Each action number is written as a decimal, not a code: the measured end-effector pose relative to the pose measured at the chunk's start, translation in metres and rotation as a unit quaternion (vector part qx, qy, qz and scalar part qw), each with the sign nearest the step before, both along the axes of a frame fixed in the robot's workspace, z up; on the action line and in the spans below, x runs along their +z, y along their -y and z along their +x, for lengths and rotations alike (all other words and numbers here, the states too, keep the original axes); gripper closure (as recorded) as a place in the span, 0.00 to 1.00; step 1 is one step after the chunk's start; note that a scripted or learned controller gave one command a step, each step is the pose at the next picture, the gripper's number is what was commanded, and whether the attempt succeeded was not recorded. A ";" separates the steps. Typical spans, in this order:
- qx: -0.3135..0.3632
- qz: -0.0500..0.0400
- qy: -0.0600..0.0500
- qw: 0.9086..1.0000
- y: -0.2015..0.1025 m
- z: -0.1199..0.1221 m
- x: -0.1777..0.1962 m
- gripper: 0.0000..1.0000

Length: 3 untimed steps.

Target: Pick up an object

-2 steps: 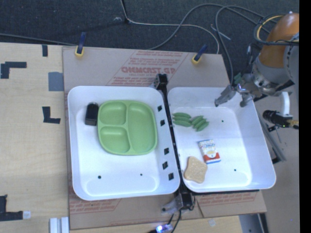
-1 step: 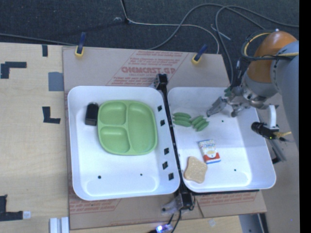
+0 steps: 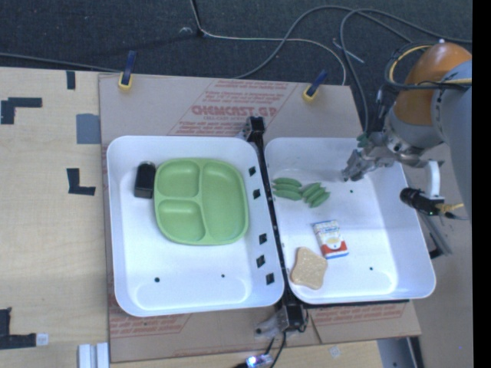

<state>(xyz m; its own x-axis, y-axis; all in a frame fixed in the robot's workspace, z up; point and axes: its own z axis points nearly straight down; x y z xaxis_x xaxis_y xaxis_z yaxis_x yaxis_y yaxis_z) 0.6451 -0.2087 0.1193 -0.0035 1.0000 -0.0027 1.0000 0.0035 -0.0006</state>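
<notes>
Nothing lifted yet — by the look of it, the pick is all still to do. Take the carton (image 3: pixel 330 238) in the right bin (image 3: pixel 399 278) as our marker. Just nearer than it and a touch left lies the bread slice (image 3: pixel 308 268); beyond it, farther and slightly left, the green pods (image 3: pixel 301 191). Farther again and to its right, the gripper (image 3: pixel 354 169) sits low over the bin's far side — whether its jaws are open or closed, I cannot tell, and nothing shows between them. Well left of the carton, the left bin (image 3: pixel 184 290) carries a green tray (image 3: pixel 202 202) with a black block (image 3: pixel 144 180) against its left edge.
</notes>
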 end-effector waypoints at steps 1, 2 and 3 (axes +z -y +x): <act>-0.001 0.001 0.002 1.000 -0.003 -0.008 0.051 1.00; -0.001 0.001 0.002 1.000 -0.004 -0.007 0.099 1.00; 0.001 0.002 0.000 1.000 -0.056 -0.032 0.105 1.00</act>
<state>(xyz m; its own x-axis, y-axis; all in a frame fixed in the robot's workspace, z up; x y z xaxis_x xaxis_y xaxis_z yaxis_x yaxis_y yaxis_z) 0.6130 -0.1526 0.2248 -0.0051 1.0000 0.0014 1.0000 0.0051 -0.0007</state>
